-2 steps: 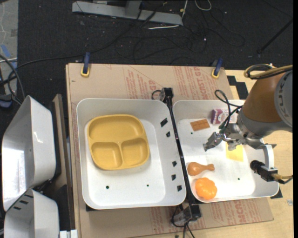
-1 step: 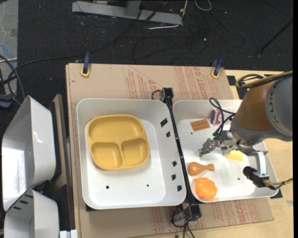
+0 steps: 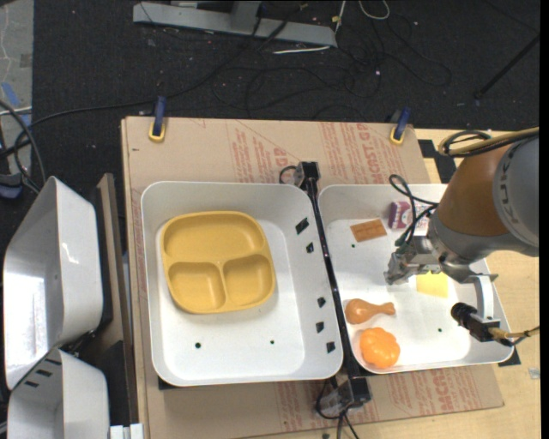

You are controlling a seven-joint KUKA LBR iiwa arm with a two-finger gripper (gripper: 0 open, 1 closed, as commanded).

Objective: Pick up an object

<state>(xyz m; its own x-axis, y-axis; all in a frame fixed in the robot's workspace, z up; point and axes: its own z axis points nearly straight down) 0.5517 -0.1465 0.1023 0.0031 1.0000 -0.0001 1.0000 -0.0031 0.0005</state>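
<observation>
In the right bin [image 3: 339, 206], nearest the front edge, sits a round orange fruit-like toy [image 3: 379, 347], glossy and slightly lumpy. Just behind it lies an orange drumstick-shaped piece [image 3: 369, 310], its narrow end pointing right; the two are close, and whether they touch cannot be told. Farther back, a pale yellow block [image 3: 433, 285] lies flat on the bin floor, partly covered by the arm. The gripper [image 3: 401, 267] hangs just left of that block, low over the bin — nothing is seen between its parts, and how they stand cannot be made out from here. Behind it, a flat tan rectangle [image 3: 369, 230] like a cracker lies tilted, and to its right a small purple-and-white item [image 3: 399, 213] rests near the back wall, half hidden by a black cable.

The arm [image 3: 489, 206] comes in from the right, grey with a broad orange band, bulking over the bin's right side.

The left bin [image 3: 154, 283] holds a yellow divided plate [image 3: 217, 261] with one large compartment at the back and two smaller ones in front, lying flat.

Both bins rest on a brown board [image 3: 257, 141] printed with red lettering, held by two yellow-tipped clamps [image 3: 157, 120] at its far edge. Other white bins [image 3: 43, 283] stand tipped at the left. Beyond — dark floor with loose cables and a grey metal bar [image 3: 232, 21].
</observation>
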